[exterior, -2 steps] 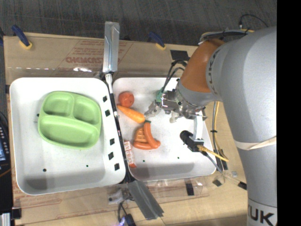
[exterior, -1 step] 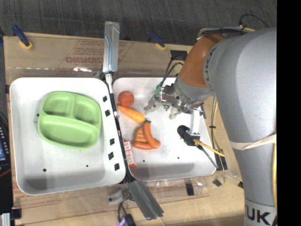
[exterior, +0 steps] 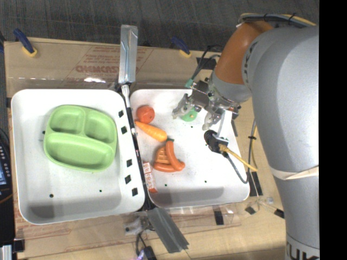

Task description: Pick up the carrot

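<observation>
The gripper [exterior: 196, 115] hangs with fingers spread and nothing between them, above a green item [exterior: 190, 114]. Left of the gripper, the carrot [exterior: 151, 130] lies just below a tomato [exterior: 145, 113]; a descent could catch the tomato or hot dogs [exterior: 167, 160] instead

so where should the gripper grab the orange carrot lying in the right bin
Grip the tapered orange carrot across its middle, coming straight down from above. It lies flat and slanted near the right white bin's left wall, so the fingers should close across its narrow width.
</observation>
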You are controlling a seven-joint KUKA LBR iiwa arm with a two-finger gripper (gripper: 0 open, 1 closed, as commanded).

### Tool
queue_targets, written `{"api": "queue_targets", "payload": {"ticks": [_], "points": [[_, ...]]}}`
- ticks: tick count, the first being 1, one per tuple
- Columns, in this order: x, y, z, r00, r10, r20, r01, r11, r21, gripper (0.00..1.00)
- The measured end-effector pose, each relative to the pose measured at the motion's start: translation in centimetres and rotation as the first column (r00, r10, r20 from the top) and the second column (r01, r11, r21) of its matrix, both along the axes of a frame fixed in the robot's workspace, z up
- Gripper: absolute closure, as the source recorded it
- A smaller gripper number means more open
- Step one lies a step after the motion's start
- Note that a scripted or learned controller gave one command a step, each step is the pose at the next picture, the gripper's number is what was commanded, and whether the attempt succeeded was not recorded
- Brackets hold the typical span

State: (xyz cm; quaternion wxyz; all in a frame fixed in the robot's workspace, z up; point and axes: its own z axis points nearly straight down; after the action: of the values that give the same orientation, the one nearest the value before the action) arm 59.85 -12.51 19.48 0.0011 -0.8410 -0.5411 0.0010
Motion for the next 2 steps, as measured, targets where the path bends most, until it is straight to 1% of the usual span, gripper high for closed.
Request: {"api": "queue_targets", "payload": {"ticks": [1, 2], "points": [[0.0, 0.0, 0.0, 1.000, 0.000, -0.001, 0.000, 1.000, 0.000, 0.00], [0.3, 3.3, -8.9, 0.993, -0.116, 0.013, 0.116, 0.993, 0.001, 0.00]]}}
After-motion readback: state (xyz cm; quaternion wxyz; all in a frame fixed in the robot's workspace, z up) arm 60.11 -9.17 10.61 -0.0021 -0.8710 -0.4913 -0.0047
